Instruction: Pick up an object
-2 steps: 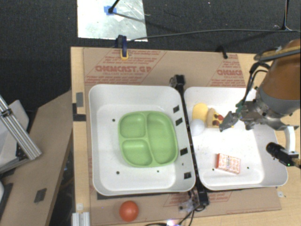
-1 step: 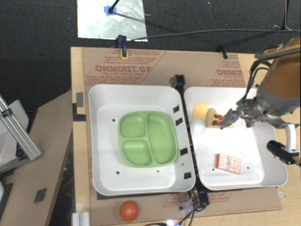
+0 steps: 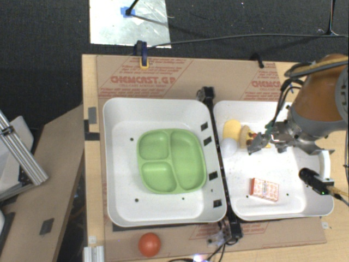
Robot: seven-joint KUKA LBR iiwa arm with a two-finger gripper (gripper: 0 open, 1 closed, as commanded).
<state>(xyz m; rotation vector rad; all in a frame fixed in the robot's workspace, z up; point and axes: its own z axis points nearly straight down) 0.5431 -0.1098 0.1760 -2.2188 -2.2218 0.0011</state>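
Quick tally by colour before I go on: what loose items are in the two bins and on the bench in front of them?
Green: 1, divided plate, left bin
Yellow: 1, rounded object, right bin
White: 1, small rounded object, right bin
Red-and-white: 1, small box, right bin
Orange-red: 1, ball, on the bench
Total: 5

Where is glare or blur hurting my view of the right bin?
Camera view: the right bin floor is bright, so a pale object beside the yellow one nearly washes out; the gripper looks soft and smeared; the red-patterned box is readable though not sharp.
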